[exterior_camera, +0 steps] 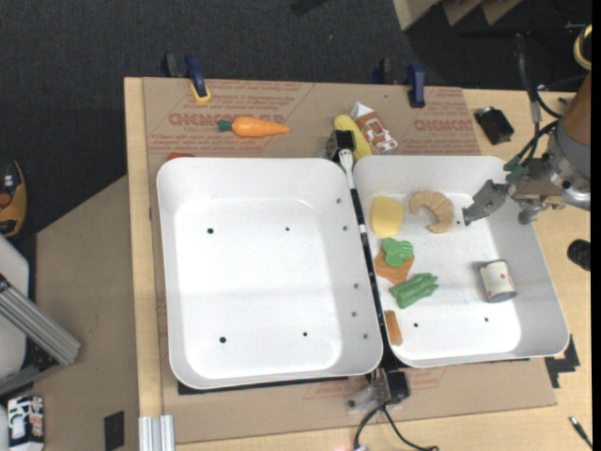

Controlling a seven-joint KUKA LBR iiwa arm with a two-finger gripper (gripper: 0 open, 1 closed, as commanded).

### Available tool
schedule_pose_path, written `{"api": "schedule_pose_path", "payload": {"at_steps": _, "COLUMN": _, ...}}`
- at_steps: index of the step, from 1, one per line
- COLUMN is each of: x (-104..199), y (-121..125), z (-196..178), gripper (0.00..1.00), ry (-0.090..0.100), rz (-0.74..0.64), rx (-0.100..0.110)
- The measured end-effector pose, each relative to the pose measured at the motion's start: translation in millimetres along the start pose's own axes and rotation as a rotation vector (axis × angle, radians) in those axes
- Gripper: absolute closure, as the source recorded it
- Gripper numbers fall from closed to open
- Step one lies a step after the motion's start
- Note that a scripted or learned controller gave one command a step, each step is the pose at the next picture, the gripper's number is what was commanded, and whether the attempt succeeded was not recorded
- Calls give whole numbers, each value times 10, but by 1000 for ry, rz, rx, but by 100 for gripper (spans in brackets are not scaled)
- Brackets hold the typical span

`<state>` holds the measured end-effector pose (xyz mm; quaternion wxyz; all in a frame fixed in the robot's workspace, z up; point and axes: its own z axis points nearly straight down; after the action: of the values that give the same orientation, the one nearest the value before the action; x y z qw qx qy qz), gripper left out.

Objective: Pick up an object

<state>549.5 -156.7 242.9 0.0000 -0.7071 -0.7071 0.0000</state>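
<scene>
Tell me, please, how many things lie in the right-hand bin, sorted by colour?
Yellow: 1, the block.
Tan: 1, the croissant.
Green: 2, the leafy piece and the pod.
Orange: 2, the piece under the leafy one and the small stick.
Silver: 1, the can.
Total: 7 in the right bin.

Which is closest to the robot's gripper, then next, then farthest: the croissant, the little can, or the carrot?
From the gripper:
1. Croissant, just left of it in the right bin.
2. Can, below it, near the bin's right side.
3. Carrot, far left, on the cardboard outside the bins.
</scene>
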Motion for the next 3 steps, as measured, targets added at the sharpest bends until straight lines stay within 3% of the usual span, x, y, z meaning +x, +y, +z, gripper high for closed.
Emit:
{"api": "schedule_pose_path", "payload": {"at_steps": 1, "x": -2, "y": 7, "z": -110, "gripper": 100, "ry": -1, "rz": -1, "rx": -3}}
{"api": "schedule_pose_path", "payload": {"at_steps": 2, "x": 916, "y": -133, "z": 103, "gripper": 100, "ry": 5, "rz": -9, "rx": 4}}
{"api": "schedule_pose_path", "payload": {"at_steps": 3, "x": 1609, "y": 1021, "z": -288, "gripper": 100, "ry": 2, "rz": -9, "rx": -11}}
